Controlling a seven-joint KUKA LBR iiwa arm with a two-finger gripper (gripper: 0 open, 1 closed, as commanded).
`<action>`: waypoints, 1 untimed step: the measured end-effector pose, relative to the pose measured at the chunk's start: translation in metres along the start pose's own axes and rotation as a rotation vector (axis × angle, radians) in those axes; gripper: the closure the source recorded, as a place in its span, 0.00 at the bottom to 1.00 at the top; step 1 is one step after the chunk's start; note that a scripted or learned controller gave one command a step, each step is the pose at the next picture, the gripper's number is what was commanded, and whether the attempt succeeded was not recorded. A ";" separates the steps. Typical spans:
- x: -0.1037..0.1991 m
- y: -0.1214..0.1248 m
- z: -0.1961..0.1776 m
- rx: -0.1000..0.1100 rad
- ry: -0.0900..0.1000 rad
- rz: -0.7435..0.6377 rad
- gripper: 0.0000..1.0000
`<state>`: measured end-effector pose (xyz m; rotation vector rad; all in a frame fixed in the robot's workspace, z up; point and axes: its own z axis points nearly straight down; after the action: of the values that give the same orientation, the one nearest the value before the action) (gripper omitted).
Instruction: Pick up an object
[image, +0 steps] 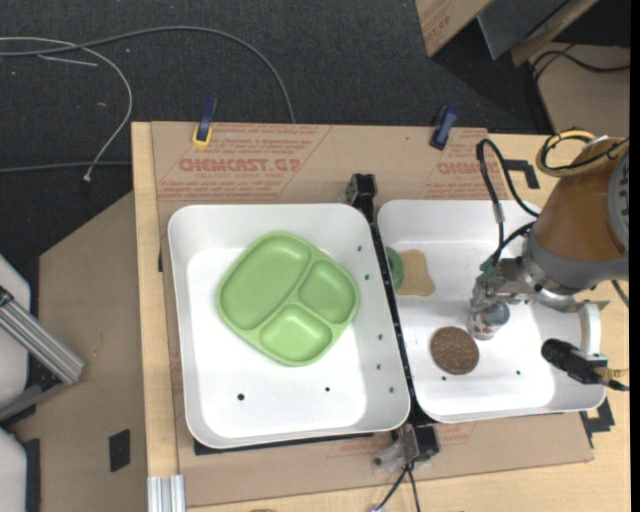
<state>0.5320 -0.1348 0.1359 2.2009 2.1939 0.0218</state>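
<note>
Grey metal marks the pincer (488, 318), lowered into the right-hand bin (520, 395) beneath the arm (580, 225) and its orange band; whether the pincer stands apart or together cannot be told from this angle, and nothing is seen gripped in it. Just below and slightly left of the pincer, nearly touching its tip, a brown round disc (455, 351) lies flat on the bin floor. Further left and a little above the pincer, a tan flat piece (415, 273) rests near the bin's left wall, with a small green object (393, 268) just beyond it at the divide between the bins. Well to the left of the pincer, the left-hand bin (215, 385) holds a green three-compartment plate (288, 297), lying flat and turned at an angle. Both bins sit on a cardboard-covered surface (300, 155), with two blue clamps (206, 121) at its far edge.
</note>
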 end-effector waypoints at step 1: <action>-0.004 0.009 -0.062 0.028 0.013 -0.004 1.00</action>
<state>0.5392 -0.1384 0.1979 2.2162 2.2190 0.0052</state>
